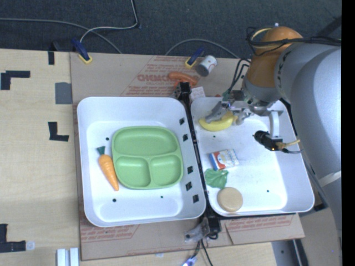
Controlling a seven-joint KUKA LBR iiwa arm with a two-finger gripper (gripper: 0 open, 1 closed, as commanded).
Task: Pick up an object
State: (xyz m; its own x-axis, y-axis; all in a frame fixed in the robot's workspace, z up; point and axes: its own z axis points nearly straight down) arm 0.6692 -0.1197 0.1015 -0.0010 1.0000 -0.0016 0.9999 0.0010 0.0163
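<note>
A curved yellow banana (216,124) lies in the far left corner of the right white bin (288,195). Both bins sit on brown cardboard (150,76) over a pale wooden bench (33,165), with dark carpet (183,10) beyond. The gripper (221,114) touches the banana's top; whether its jaws grip it cannot be told.

The bench (33,165) bears a cardboard sheet (111,73) under 2 white bins (89,112).

Two blue plastic clamps (82,51) pin the brown cardboard sheet (150,76) — white cables (119,26) trail across the dark carpet (183,10).
</note>
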